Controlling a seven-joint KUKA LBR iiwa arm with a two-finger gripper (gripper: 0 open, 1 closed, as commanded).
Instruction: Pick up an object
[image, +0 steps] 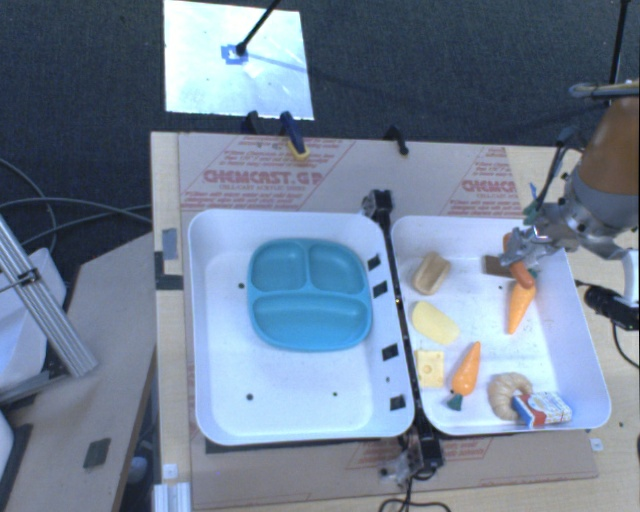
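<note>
My gripper (520, 252) hangs low over the far right part of the right bin (590, 345). Directly under it is the thick reddish end of a long orange carrot (518, 303), whose tip points toward the bin's front. Whether the carrot is touched or held is unclear. A small dark brown piece (495, 265) lies just left of the gripper. Also in this bin are a tan bread roll (431, 272), a pale yellow piece (435, 322), a cheese cube (430, 367), a smaller carrot (465, 368), a croissant (505, 390) and a small carton (546, 407).
The left bin (215, 350) holds a blue divided plate (308, 295). A black clip strip (392, 300) runs along the wall between the bins. A shiny metal sheet (237, 60) lies behind the bench, and a metal frame (40, 300) stands at the left.
</note>
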